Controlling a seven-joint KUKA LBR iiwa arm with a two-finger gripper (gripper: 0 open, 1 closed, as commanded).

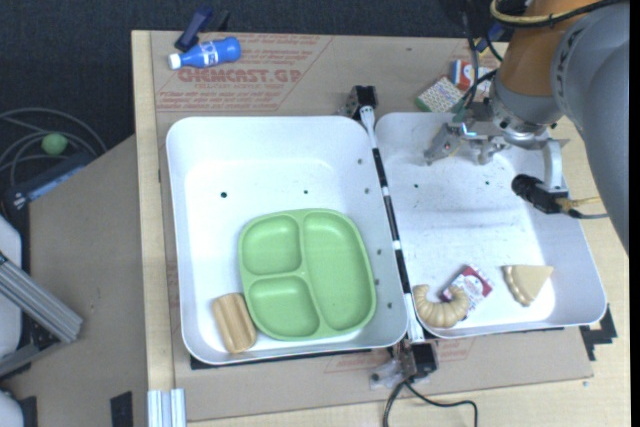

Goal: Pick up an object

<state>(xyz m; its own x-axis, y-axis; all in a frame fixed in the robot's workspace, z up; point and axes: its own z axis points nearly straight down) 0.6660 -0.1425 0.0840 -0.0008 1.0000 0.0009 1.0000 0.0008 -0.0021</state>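
Fingers [462,141] hovering apart and empty at the right bin's [440,215] far end, probably lining up, croissant [440,307] and wedge [527,282] sitting well clear toward its near edge.

Tool [462,144] over right bin [560,245]; croissant [440,307] near front.

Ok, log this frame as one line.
gripper: over right bin far end, holding nothing | croissant, wedge: near end | green tray: left bin

Blue-white bottle [205,53] on bench, upper left of frame; coiled cable [30,150] with green ball [54,144] at left edge
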